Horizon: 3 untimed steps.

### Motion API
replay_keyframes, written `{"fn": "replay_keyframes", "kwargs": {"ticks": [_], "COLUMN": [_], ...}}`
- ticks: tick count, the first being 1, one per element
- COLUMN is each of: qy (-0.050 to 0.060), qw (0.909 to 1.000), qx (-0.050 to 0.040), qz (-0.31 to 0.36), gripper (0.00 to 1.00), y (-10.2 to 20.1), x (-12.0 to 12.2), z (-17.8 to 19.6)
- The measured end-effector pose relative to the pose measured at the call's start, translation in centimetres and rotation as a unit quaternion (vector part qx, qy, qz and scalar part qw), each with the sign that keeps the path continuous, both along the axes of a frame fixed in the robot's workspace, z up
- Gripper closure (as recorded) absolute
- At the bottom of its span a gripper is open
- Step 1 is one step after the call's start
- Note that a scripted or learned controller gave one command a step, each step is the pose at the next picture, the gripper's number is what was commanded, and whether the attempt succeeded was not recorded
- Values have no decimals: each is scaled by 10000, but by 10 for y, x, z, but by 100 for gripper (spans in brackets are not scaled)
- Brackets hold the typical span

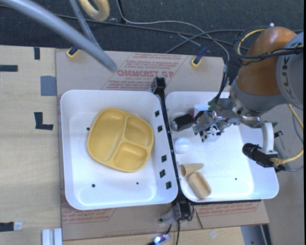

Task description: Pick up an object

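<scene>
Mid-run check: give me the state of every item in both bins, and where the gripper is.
Yellow divided tray: flat, upright, in the left bin.
Black cylinder: lying in the right bin, near the divider.
White ball: resting loose.
Tan cone: on its side.
Tan block: lying flat.
Gripper: low over the right bin.

Light wood surface [20, 152] with black tape marks; brown cardboard sheet [143, 68] on it at frame centre, two white bins [71, 137] side by side on top.
</scene>
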<state>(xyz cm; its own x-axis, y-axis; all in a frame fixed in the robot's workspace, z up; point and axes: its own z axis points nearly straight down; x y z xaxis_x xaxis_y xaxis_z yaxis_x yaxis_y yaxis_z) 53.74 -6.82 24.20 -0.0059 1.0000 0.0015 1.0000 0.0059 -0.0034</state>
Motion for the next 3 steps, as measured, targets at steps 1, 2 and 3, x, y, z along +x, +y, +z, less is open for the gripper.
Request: {"fn": "replay_keyframes", "kwargs": {"ticks": [1,2,3], "qy": [4,-4,7], "qw": [10000,10000,10000], "qx": [-2,0,-2], "qz": [-2,4,9], "gripper": [100,100,100], "y": [48,98,160], "x": [-8,-18,-25], "z": [-14,-7,-19]}}
